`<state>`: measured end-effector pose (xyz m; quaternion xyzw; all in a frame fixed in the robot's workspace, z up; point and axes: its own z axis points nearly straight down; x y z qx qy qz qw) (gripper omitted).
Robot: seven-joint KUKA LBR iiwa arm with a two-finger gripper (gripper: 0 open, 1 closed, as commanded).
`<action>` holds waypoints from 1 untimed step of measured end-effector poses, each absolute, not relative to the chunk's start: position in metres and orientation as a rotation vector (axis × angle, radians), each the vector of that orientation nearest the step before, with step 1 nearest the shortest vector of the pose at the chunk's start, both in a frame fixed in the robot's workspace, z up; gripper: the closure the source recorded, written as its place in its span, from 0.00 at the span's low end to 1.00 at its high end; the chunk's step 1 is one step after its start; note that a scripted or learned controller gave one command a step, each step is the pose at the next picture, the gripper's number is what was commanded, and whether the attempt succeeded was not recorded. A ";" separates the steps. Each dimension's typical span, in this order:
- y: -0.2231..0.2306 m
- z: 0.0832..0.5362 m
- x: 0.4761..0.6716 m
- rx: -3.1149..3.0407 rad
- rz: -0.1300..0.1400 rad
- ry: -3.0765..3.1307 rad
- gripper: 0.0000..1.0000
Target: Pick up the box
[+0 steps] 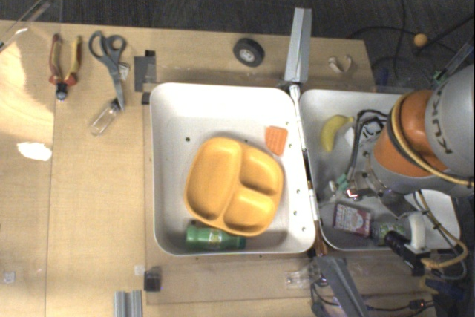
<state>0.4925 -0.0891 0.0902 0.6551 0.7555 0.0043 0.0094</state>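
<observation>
The end effector (355,185) hangs low in the right bin (319,111); whether it grips anything I cannot tell. The box (352,219) lies flat just beneath, beside a banana (334,131), probably within reach.

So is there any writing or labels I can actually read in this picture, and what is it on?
"KU": dark letters on the grey arm, cut off at the picture's edge.
Small purple box in the right bin: it has pale print on its face, too small and blurred to read.
Green bottle in the left bin: any label is too blurred to read.
Nothing else carries readable text.
</observation>
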 end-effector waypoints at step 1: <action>-0.089 0.103 0.496 2.034 0.021 2.357 1.00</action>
